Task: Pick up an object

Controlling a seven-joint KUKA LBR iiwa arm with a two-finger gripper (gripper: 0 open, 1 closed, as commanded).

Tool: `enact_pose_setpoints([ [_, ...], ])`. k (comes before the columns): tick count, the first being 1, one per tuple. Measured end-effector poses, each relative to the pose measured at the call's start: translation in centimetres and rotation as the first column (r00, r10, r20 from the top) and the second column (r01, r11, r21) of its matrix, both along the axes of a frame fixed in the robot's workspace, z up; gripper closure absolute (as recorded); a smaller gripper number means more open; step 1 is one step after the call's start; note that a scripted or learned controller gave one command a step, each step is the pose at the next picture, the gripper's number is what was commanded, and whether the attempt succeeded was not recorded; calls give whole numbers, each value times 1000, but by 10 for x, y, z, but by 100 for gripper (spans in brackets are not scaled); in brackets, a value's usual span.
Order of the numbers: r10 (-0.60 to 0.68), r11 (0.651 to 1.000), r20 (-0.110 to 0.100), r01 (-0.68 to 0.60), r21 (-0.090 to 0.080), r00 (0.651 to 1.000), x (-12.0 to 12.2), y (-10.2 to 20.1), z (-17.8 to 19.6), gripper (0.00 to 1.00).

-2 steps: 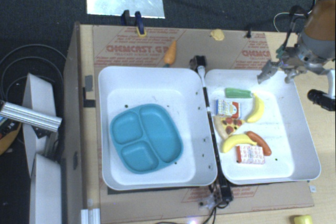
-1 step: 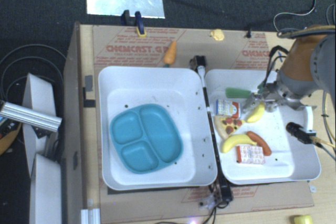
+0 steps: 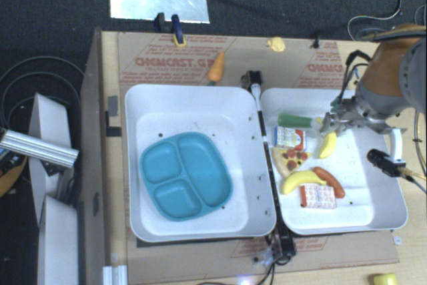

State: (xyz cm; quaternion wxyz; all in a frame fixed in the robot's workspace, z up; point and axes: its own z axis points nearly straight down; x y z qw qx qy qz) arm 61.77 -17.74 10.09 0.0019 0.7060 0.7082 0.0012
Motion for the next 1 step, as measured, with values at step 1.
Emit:
enact_pose_setpoints([
  [1, 7, 1000, 5, -7, 2, 1000, -17, 66, 107, 100],
])
